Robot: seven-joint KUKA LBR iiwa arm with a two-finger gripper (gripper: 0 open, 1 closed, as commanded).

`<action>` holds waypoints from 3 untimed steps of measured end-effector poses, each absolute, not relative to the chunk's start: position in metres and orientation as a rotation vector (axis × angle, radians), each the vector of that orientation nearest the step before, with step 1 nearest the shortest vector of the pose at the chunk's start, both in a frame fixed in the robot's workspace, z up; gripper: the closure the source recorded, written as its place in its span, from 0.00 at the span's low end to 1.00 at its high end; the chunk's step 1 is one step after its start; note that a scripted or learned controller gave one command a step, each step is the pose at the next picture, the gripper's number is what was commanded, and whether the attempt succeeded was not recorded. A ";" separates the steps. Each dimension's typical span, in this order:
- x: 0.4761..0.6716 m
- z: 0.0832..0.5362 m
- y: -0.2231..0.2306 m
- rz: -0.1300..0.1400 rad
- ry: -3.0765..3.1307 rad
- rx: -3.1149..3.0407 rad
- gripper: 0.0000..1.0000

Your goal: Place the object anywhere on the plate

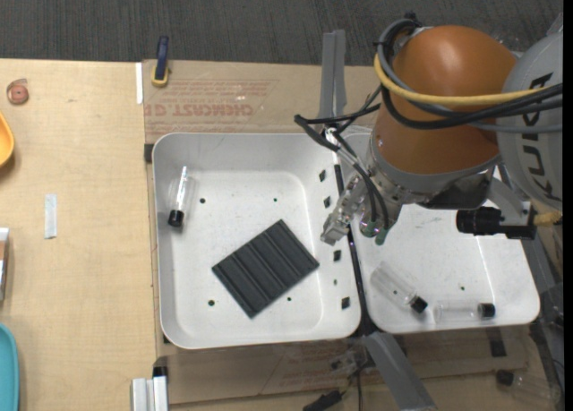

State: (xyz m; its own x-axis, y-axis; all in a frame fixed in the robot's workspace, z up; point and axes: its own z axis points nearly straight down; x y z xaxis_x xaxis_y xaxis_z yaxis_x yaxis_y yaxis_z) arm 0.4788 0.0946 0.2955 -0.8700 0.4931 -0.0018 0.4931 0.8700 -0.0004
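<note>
Ribbed matt dark plate (266, 268); glossy white plastic bins (170, 302); clear glassy vials (179, 192); raw wooden bench (76, 158).

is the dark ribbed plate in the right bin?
No. The dark ribbed plate lies in the left bin, with one clear tube near that bin's left wall.

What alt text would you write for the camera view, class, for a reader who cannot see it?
A grey and orange arm hangs over the seam between two white bins. The left bin holds a dark ridged plate and a clear vial; the right bin holds two more vials.
</note>
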 end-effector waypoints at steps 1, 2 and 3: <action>0.480 0.219 0.168 -0.002 3.082 0.618 1.00; 0.547 0.148 0.195 -0.001 3.077 0.633 1.00; 0.613 0.250 0.228 0.000 3.085 0.578 1.00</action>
